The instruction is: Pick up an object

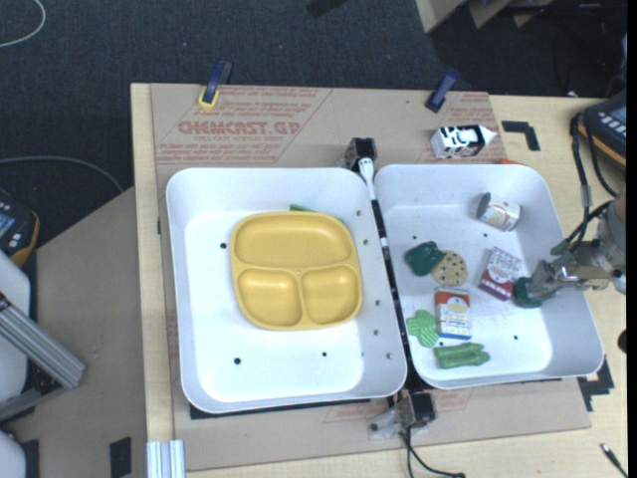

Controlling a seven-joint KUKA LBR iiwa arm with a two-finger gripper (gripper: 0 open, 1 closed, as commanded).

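Observation:
The right bin (557, 202) holds several small objects: a white cup on its side (498, 210), a dark green piece (423, 258), a speckled cookie (451, 266), a red and white packet (500, 271), a red and white box (453, 314), a light green piece (423, 327) and a green bean-like piece (460, 357). My gripper (550, 279) reaches in low over the bin's right side. Its tip is against a dark green round object (526, 293). Whether it grips that object is not visible.
The left bin (199, 297) carries a yellow divided plate (296, 268) with a green sliver (302, 208) at its far rim. A black and white toy (463, 140) lies on the board behind the right bin. Clamps (212, 86) (441, 90) hold the board's far edge.

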